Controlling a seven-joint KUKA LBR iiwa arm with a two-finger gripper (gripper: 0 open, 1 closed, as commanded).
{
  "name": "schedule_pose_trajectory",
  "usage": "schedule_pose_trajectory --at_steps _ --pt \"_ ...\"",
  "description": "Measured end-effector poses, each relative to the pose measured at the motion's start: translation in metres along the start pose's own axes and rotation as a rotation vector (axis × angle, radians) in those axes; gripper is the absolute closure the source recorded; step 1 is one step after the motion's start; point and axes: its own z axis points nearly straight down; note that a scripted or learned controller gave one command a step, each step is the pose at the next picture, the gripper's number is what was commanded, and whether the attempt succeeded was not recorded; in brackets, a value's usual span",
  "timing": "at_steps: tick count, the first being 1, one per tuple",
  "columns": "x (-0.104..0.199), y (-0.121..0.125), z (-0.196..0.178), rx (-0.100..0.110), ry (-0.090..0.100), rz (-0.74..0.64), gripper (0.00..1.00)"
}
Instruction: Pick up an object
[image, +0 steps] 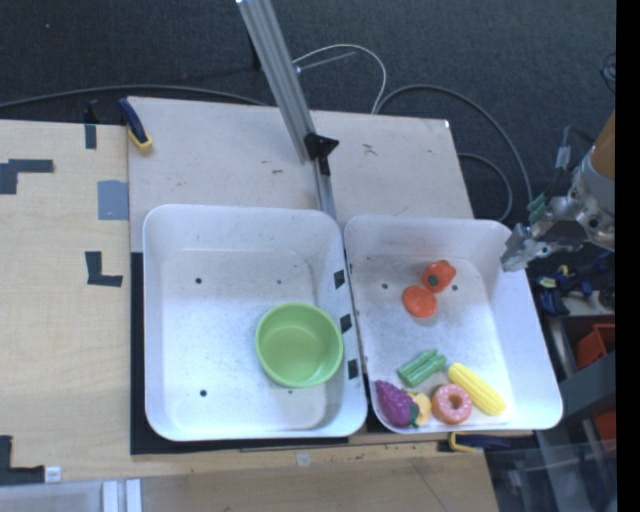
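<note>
From above, the counter (230, 150) carries two white bins side by side. The left bin (190, 250) holds a green bowl (298, 345) near its right wall. The right bin (470, 300) holds toy food — an orange pepper (437, 274) touching an orange ball (419, 302) in the middle, and green beans (421, 366), a corn cob (476, 388), purple grapes (396, 403) and a pink donut (452, 404) along the near edge. The claw (520, 245) hovers over the right bin's far right rim, apart from every toy; whether it is spread or pressed together I cannot tell.
</note>
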Motion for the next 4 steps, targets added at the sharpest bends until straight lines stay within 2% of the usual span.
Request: schedule_pose_trajectory --at_steps 1,2,3,4 --pt "0.056 -0.003 0.018 0.007 0.003 -0.004 1.0" --pt "0.113 0.008 0.028 0.007 0.003 -0.005 1.0" --pt "0.175 0.005 0.041 0.008 0.003 -0.006 1.0" --pt "0.233 0.0 0.038 0.007 0.004 -0.007 1.0"
